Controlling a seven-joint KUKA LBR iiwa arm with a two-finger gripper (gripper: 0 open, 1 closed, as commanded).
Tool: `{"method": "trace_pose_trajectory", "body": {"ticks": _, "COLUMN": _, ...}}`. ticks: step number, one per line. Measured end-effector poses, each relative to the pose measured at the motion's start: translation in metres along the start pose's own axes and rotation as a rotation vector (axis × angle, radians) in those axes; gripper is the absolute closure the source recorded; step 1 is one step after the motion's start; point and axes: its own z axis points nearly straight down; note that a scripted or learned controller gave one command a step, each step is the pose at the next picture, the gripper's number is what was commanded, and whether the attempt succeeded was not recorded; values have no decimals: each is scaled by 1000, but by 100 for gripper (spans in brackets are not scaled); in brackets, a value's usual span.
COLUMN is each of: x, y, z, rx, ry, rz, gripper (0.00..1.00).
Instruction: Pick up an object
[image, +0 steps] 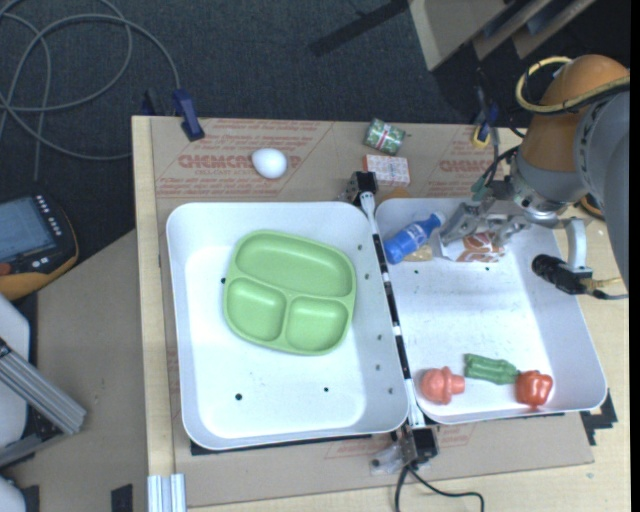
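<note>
Camera view: blue bottle (411, 239), white cap, lying tilted, right bin (560, 330).

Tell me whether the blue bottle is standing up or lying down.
Lying down. The blue bottle rests on its side at the top left corner of the right bin, its long axis slanting across the bin floor.

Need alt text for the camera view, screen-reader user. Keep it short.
The grey arm's gripper is down at the far end of the right bin, beside a blue bottle. Three small toys, two red-orange and one green toy, lie along that bin's near edge. The left bin holds a green divided plate.
</note>
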Motion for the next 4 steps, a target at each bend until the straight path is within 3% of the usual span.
{"method": "trace_pose_trajectory", "body": {"ticks": 1, "x": -36, "y": 6, "z": 14, "rx": -18, "ry": -5, "rz": -2, "gripper": 0}}
{"method": "trace_pose_trajectory", "body": {"ticks": 2, "x": -33, "y": 9, "z": 1, "rx": -25, "ry": -2, "rz": -4, "gripper": 100}}
{"method": "trace_pose_trajectory", "body": {"ticks": 3, "x": 13, "y": -72, "z": -33, "rx": -4, "ry": -1, "rz": 0, "gripper": 100}}
{"method": "trace_pose_trajectory", "body": {"ticks": 4, "x": 92, "y": -44, "z": -77, "rx": -8, "ry": -2, "rz": -1, "gripper": 100}}
